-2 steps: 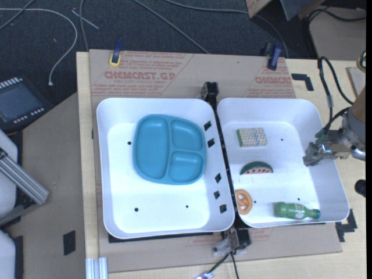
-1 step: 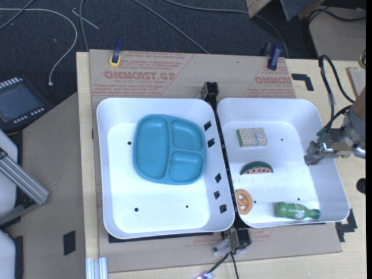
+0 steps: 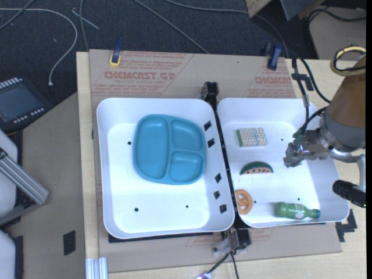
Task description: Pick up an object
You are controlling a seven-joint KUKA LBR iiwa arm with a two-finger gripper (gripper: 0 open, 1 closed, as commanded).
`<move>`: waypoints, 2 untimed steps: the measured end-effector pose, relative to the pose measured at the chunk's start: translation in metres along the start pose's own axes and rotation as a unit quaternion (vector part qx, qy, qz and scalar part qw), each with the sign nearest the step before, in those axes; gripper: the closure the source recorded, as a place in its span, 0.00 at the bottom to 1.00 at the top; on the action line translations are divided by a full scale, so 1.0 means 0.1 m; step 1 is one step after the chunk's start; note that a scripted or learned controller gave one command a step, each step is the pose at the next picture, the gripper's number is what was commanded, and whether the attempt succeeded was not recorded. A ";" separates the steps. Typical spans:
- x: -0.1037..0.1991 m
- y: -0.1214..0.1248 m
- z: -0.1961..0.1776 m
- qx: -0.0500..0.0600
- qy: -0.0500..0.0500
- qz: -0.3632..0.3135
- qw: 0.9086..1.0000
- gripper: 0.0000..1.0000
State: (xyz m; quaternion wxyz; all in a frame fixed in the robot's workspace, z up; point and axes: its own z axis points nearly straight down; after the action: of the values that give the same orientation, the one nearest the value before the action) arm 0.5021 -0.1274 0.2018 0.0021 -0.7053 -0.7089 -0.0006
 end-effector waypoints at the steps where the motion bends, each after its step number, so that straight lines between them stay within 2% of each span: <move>1: 0.50 -0.02 0.06 0.000 0.000 0.000 1.000 1.00; 2: 1.01 -0.12 -0.05 0.000 0.000 -0.001 1.000 1.00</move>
State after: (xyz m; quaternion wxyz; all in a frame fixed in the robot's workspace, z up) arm 0.4900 -0.0261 0.2076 0.0022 -0.7049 -0.7093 -0.0007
